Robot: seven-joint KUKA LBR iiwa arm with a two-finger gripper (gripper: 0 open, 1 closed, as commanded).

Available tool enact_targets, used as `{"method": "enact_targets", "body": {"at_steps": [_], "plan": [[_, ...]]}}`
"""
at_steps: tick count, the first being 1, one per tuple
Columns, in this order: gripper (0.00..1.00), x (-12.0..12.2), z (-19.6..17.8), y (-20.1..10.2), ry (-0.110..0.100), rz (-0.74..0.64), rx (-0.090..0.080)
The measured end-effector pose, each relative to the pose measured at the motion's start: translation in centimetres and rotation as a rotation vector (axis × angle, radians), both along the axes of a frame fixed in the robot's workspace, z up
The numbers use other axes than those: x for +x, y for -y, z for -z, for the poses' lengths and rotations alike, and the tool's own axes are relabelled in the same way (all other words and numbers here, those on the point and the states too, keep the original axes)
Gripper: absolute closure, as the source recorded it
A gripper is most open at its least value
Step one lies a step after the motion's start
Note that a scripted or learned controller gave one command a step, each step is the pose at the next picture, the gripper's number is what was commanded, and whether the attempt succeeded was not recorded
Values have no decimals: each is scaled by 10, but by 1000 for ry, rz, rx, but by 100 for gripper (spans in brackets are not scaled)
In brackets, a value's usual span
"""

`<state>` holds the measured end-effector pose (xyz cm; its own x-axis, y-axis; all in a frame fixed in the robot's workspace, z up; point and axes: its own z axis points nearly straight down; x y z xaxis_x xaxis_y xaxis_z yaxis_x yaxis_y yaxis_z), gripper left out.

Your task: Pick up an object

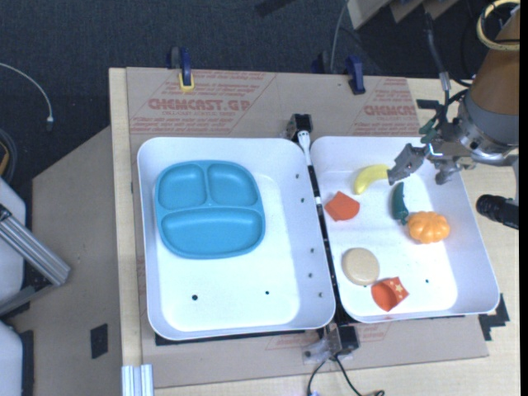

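Observation:
My gripper (pixel 425 170) hovers over the far part of the right bin (pixel 462 299), open, with nothing between its fingers. Its left finger (pixel 404 164) is just right of a yellow banana (pixel 371 177). A dark teal piece (pixel 399 203) lies just below the gripper. An orange pumpkin-like fruit (pixel 428 227) sits beside the teal piece. Further left lies an orange-red block (pixel 342 207). Toward the near side are a beige round disc (pixel 360 266) and a red piece (pixel 390 293).
The left bin (pixel 165 304) holds a blue divided plate (pixel 210 209). A black-edged ridge (pixel 316 213) separates the two bins. Blue clamps (pixel 183 64) hold the cardboard base at the back.

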<state>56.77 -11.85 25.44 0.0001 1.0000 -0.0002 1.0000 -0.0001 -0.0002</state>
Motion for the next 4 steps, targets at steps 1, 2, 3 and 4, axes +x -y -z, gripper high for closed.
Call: {"method": "enact_targets", "body": {"at_steps": [1,2,3,4], "plan": [[0,6,44,-1,-4,0,1],[0,2,107,2,-7,1,2],[0,-1,156,-8,-6,0,2],[100,0,142,-7,0,2,0]]}}
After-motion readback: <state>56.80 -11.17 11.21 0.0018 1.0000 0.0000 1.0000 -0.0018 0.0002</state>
